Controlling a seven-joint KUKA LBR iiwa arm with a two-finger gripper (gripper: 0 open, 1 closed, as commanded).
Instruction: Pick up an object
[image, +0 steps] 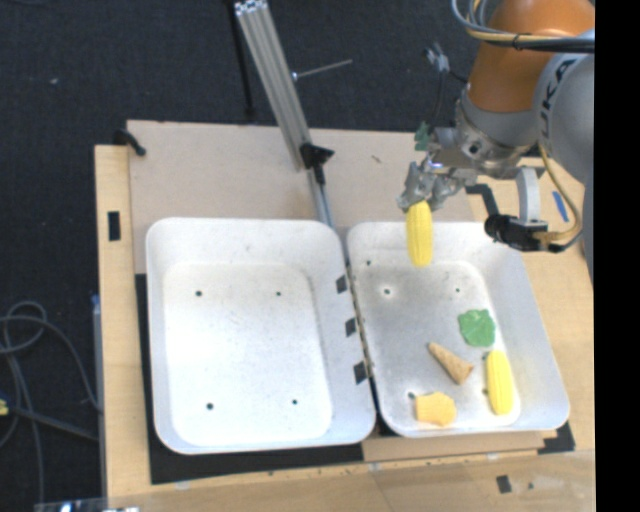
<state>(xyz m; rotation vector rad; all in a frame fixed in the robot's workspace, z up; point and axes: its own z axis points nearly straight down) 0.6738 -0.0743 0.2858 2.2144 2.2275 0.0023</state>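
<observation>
My pincer (428, 196) clenches the top of a yellow plastic corn cob (420, 234), which hangs upright above the far edge of the right-hand shallow white bin (535, 330), raised clear for carrying.

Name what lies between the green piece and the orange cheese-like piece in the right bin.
In the camera view, a tan cone lies between the green piece and the orange piece.

A tan bench (240, 175) bears two white bins, left bin (245, 335) beside right bin (530, 330).
</observation>
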